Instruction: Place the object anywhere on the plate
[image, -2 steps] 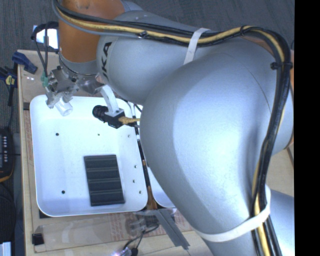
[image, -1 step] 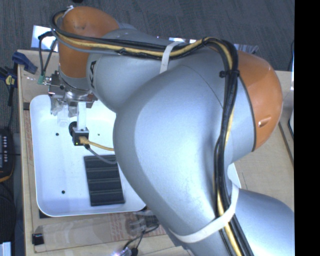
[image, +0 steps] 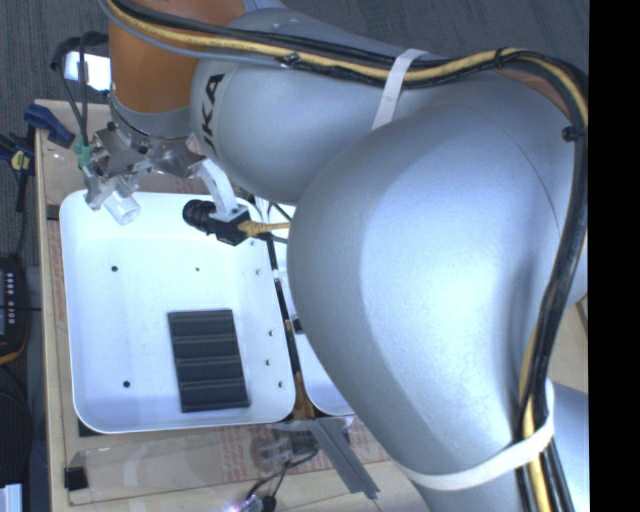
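A dark grey ribbed rectangular plate (image: 208, 360) lies flat in the lower middle of the left shallow white bin (image: 110, 300). At the bin's upper left corner the gripper (image: 112, 200) hangs over the rim; whether its fingers are spread or holding anything cannot be told. The big grey arm (image: 430, 270) covers most of the right bin (image: 325, 385). The wooden bench (image: 170, 455) shows below.

A shallow white bin (image: 110, 330) sits on a wooden bench (image: 190, 455), a second white bin (image: 325, 395) just beside it at right. Blue clamps (image: 45, 122) grip the bench's far left corner. A dark device (image: 10, 300) lies at the left edge.
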